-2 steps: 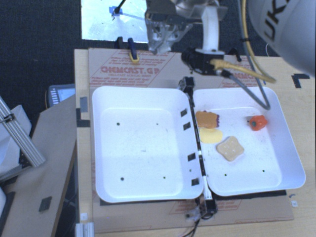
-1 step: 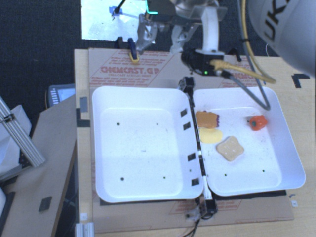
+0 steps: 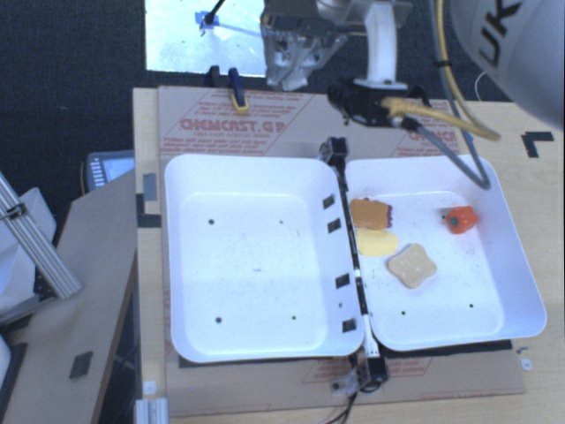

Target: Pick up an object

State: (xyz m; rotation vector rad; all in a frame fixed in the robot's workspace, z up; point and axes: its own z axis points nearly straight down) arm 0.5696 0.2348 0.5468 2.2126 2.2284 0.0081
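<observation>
From where I stand, the grey metal two-finger gripper [image 3: 289, 76] hangs high at the far edge of the bench, above the printed cardboard sheet [image 3: 231, 124] and beyond both bins; whether it is released or clenched I cannot tell, and nothing shows in it. Everything worth picking lies in the right-hand shallow white plastic bin [image 3: 516, 276]: an orange-brown toast-like block [image 3: 371, 213] against the inner wall, a flat pale yellow disc [image 3: 377, 243] just nearer, a tan square cracker-shaped piece [image 3: 411, 265] beside that, and a small orange-red pepper-like toy [image 3: 459, 219] well apart toward the outer wall. So the objects lie nearer the camera and rightward of the claw, the toast block closest. The left-hand white bin [image 3: 181, 263] holds no candidate.
</observation>
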